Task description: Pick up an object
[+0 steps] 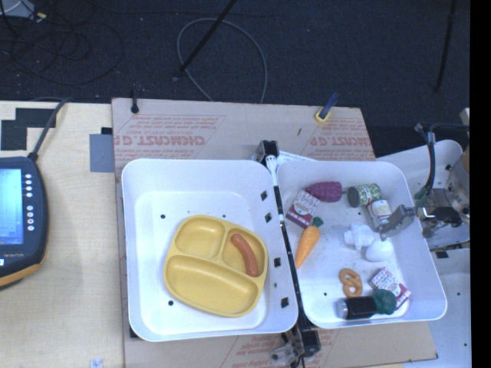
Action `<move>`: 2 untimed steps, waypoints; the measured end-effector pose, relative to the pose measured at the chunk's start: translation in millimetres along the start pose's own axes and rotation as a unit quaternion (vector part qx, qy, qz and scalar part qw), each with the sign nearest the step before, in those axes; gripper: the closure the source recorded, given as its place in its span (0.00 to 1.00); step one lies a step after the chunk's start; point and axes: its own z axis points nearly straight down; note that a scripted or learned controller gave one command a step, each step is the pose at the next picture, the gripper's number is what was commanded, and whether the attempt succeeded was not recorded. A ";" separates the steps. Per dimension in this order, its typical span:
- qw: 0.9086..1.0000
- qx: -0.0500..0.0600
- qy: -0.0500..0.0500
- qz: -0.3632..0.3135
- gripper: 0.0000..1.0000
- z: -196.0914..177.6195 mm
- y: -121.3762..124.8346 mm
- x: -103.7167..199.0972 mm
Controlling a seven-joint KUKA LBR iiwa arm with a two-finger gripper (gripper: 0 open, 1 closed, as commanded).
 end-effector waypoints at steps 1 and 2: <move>1.000 0.006 0.003 -0.001 0.00 131.1 -31.1 35.3; 1.000 -0.004 -0.003 0.000 0.00 162.8 -26.4 81.9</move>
